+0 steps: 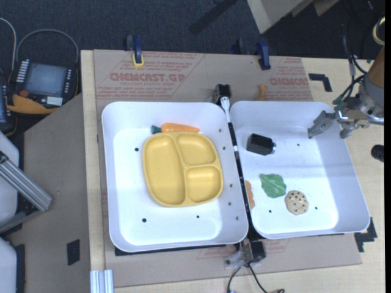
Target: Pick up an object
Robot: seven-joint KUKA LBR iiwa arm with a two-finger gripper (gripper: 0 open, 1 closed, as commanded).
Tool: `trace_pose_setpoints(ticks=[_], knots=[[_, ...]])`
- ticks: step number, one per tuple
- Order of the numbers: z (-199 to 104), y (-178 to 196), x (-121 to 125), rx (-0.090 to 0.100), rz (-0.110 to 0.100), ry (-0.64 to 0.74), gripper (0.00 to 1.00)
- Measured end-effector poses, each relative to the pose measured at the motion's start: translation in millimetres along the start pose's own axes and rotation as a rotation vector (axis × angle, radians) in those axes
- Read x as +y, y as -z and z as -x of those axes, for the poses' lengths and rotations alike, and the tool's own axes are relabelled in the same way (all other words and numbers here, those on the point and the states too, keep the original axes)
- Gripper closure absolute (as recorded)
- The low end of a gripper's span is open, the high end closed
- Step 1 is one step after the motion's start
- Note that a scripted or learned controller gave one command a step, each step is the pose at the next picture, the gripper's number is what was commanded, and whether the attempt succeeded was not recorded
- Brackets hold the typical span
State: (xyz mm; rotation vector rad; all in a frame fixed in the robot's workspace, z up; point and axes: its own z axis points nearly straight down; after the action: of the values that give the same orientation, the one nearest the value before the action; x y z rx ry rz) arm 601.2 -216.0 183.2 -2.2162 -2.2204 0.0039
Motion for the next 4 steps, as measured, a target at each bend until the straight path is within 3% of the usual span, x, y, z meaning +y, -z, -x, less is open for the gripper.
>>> trace_pose_setpoints(ticks=[1,2,3,4], knots=[[-2.5,-62.3,-5.2,0.001,-0.001,-0.002,0.0],[-4.2,-100.6,-5.2,0.003,0.0,-0.001,0.0],[-3.5,-87.9,-4.4,0.0,0.004,-0.001,1.0],[-4.0,-30.0,-12.9,-0.004,0.01,-0.003,1.0]])
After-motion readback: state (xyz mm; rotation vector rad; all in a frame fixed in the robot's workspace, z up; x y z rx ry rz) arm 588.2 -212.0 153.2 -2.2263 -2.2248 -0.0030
